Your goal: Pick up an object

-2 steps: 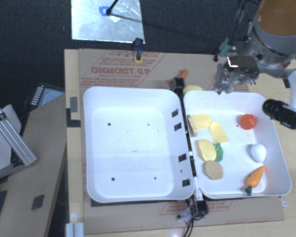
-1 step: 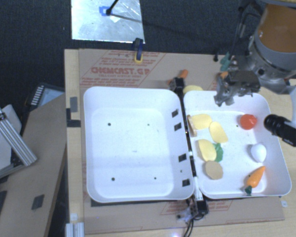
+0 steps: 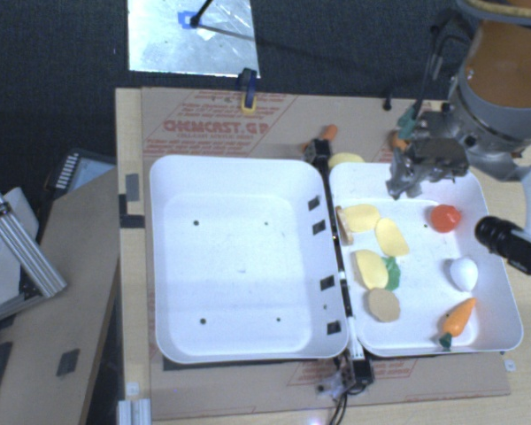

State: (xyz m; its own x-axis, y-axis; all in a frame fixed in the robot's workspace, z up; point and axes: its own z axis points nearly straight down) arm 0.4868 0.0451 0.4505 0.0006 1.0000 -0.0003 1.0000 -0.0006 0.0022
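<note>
My gripper hangs over the back part of the right bin, with nothing visibly held. Below and in front of it lie a yellow slab, a yellow oval and another yellow piece with a green bit beside it. A tan round disc sits near the bin's front. A red tomato lies to the gripper's right, with a white egg and an orange carrot further forward.
The left bin adjoins the right one along a hinged divider. A pale yellow object rests at the right bin's back rim. A small orange item lies on the cardboard behind the bins.
</note>
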